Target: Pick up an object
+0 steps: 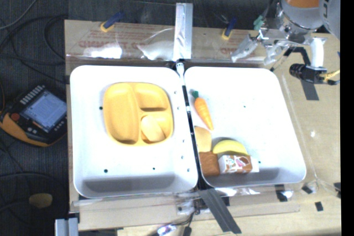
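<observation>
The arm's gripper [271, 47] hangs above the far rim of the right bin [276, 119], apart from everything in it; whether its fingers are wide or closed I cannot tell. That bin holds a carrot [203, 111] by the divider and a banana [230, 147] with a small carton [238, 163] bunched at the near-left corner. The left bin [88, 163] holds a yellow divided tray [135, 113].

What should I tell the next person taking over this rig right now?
Pincer: above the back rim of the right bin, carrying nothing.
Right bin: carrot by the left wall; banana, small carton and brown block bunched at the front left.
Left bin: yellow divided tray.
Done: nothing picked yet.
Left: lower into the right bin and grasp one item; the carrot looks least crowded.
</observation>
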